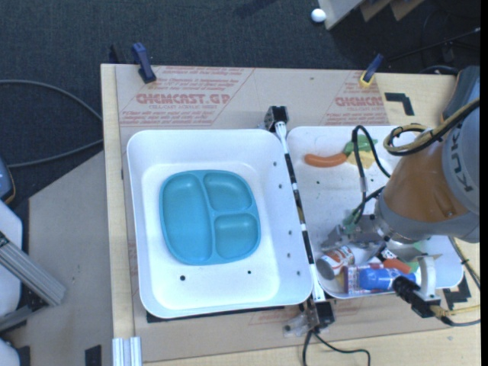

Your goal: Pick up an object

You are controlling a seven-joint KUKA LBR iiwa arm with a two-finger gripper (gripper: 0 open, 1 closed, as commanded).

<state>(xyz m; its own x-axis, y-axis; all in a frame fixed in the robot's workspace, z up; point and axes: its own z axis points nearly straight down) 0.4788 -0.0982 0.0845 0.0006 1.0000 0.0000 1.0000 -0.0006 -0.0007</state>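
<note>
The gripper (pixel 358 239) hangs low over the clutter (a can (pixel 335 266) just beneath it). Its grip state cannot be told, so the pick looks undone

Blue divided plate (pixel 210 216) in left bin (pixel 145 204); perhaps clamps (pixel 142 62) behind.

Grey arm (pixel 446 166) reaching in from the right, wrist angled down, hand (pixel 352 239) low, apparently partly hidden
</note>
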